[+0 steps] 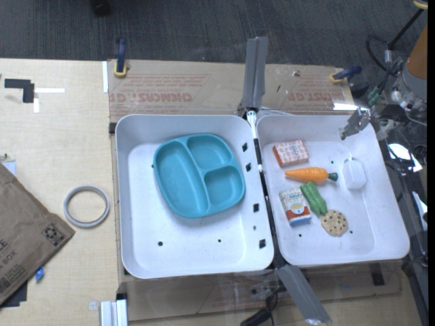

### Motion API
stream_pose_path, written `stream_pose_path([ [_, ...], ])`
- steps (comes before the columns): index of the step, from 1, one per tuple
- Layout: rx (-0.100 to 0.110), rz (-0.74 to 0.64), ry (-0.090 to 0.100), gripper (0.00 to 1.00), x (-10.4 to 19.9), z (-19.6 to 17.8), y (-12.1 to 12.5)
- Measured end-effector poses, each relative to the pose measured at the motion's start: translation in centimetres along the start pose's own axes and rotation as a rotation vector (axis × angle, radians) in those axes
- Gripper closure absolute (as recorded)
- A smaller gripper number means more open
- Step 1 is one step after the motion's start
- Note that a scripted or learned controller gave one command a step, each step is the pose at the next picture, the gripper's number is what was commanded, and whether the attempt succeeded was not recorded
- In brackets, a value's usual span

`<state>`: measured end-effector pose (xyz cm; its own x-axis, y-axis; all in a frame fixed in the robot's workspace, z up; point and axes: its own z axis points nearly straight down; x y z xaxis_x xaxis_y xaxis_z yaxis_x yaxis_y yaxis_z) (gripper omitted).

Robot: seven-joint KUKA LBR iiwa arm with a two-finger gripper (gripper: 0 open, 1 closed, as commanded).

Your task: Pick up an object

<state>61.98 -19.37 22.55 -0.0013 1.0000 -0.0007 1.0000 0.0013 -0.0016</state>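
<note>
One tool (355,123) above right bin's (389,244) corner

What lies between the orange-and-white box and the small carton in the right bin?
In the camera view, the toy carrot lies across the gap between the orange-and-white box above it and the small carton below it.

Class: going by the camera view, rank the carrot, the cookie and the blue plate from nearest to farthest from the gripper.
From the gripper, at the right bin's far right corner:
1. Carrot, middle of the right bin.
2. Cookie, right bin, nearer the front.
3. Blue plate, left bin.
</note>
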Motion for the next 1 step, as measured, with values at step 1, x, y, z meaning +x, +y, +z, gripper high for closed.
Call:
stream_pose_path([
  [1, 0.000, -0.170, 0.000, 0.00, 6.03, 10.57, -1.47],
])
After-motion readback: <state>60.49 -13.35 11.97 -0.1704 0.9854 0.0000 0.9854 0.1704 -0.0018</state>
